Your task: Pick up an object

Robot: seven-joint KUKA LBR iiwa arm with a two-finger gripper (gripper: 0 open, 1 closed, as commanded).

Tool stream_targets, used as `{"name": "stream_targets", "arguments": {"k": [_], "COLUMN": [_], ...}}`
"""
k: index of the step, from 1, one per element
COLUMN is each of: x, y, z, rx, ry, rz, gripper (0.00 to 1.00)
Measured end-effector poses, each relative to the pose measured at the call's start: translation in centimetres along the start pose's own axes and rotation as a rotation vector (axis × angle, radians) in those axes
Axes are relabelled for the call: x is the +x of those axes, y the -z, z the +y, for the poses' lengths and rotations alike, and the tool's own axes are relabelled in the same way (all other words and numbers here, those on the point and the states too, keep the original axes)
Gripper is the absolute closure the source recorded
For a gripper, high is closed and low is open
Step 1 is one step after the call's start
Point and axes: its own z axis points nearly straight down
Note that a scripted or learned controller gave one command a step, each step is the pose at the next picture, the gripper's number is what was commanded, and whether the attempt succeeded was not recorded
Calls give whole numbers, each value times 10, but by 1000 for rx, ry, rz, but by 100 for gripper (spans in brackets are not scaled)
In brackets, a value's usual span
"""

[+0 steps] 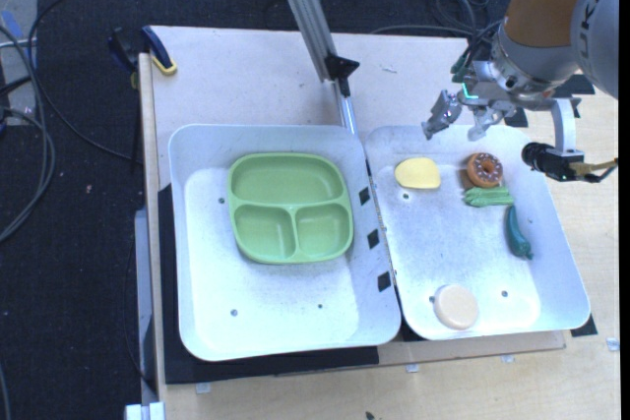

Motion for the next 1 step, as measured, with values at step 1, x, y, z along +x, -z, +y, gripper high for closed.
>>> {"name": "stream_targets", "arguments": {"k": [1], "x": [0], "y": [2], "z": [1], "rx": [-4], "ry": [1], "rz": [0], "gripper": [0]}}
